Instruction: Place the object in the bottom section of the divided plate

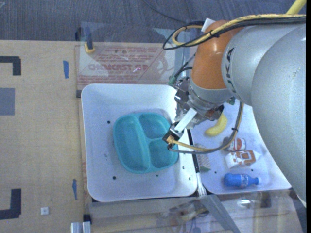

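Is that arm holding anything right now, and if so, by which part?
It cannot be told. The gripper hangs over the teal plate at its right edge. The banana, carton and blue bottle lie in the right bin.

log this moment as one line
gripper: over right edge of divided plate in left bin | held: cannot tell | right bin: banana, carton, blue bottle | placement: not yet done

Bright even light; soft shadows; mild blur; bins (95,130) washed out.
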Controlling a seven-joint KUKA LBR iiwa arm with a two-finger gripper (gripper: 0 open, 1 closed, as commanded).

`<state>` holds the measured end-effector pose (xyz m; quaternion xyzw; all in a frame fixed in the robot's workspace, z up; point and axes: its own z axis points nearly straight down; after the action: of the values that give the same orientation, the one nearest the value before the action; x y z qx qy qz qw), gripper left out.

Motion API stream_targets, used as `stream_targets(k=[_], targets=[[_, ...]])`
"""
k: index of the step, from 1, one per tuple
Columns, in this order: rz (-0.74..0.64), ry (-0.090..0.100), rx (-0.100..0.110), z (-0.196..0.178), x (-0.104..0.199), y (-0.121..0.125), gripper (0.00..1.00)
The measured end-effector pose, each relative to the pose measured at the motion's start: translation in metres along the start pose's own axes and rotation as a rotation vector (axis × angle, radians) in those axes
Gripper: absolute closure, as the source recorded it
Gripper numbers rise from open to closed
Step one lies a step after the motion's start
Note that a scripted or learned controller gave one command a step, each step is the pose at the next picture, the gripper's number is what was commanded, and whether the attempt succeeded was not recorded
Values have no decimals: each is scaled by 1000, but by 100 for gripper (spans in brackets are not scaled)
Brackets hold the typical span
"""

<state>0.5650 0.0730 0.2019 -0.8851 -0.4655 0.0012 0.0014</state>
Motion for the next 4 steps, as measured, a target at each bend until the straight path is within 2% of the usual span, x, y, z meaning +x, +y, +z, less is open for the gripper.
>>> stream_targets(k=[1, 2, 3, 4], targets=[[148, 1, -2, -19, 55, -64, 100], [148, 1, -2, -19, 55, -64, 0], [-75, 0, 0, 12, 7, -81, 0], [-74, 0, 0, 2, 7, -81, 100]])
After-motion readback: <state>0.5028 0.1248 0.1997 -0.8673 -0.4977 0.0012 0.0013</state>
